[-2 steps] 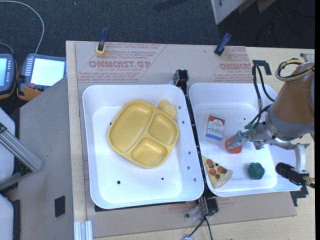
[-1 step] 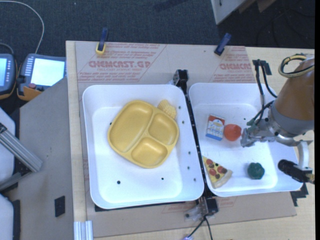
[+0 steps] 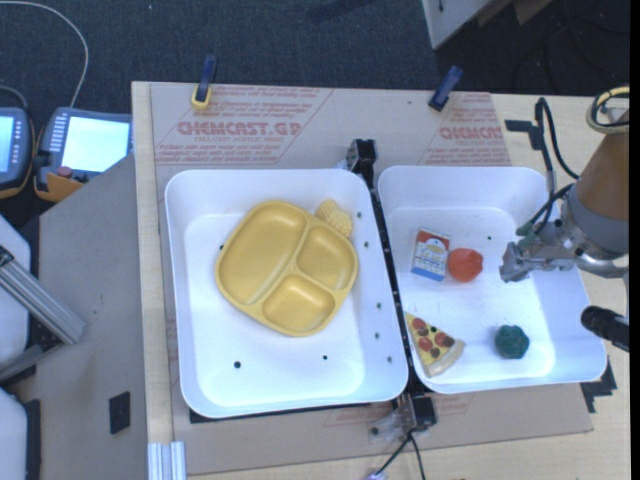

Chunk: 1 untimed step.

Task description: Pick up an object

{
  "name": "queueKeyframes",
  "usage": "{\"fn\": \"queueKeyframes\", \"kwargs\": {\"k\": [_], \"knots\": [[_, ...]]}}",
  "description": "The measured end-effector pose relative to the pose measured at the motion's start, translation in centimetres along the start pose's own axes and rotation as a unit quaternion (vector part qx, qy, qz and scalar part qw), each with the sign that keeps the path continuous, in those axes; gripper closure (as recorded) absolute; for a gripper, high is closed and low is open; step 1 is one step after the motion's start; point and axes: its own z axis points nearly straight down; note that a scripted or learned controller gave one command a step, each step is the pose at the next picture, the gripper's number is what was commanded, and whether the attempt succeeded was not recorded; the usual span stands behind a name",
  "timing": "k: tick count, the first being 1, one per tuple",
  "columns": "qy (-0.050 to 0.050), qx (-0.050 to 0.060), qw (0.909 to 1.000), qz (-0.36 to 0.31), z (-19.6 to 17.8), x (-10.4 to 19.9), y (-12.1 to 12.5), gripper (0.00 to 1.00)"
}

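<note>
1. Two shallow white bins sit side by side on the bench: the left bin point(image 3: 200, 368) and the right bin point(image 3: 480, 193).
2. The left bin holds two things: one yellow divided plate point(image 3: 288, 266) with three compartments, and one small yellow piece like a corn cob point(image 3: 336, 217) touching the plate's far rim.
3. The right bin holds four things: one small carton point(image 3: 431, 255) in white, red and blue, one red-orange round object point(image 3: 464, 264) just beside it, one toy pizza slice point(image 3: 434, 343) near the bin's front left corner, and one dark green lumpy object point(image 3: 512, 341) near the front right.
4. The board point(image 3: 300, 118) under the bins carries red print, repeated; the clearest line reads roughly "CHEMCAST GP". The print on the carton is too small to read.
5. Two clamps grip the board's far edge: one yellow-and-blue point(image 3: 204, 83), one blue point(image 3: 445, 88).
6. The gripper point(image 3: 515, 261) hangs over the right bin's right half, with the arm's orange band point(image 3: 610, 183) above it.
7. The red-orange object lies just to the left of the gripper, apart from it; the carton lies further left, and the green object sits nearer the camera.
8. I cannot tell whether the gripper is wide or narrow; nothing visible is in its grasp.
</note>
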Motion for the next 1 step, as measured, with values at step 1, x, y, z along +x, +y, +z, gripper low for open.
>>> {"fn": "queueKeyframes", "kwargs": {"k": [1], "knots": [[0.0,0.0,1.0,-0.001,-4.24,-0.05,0.17,1.0]]}}
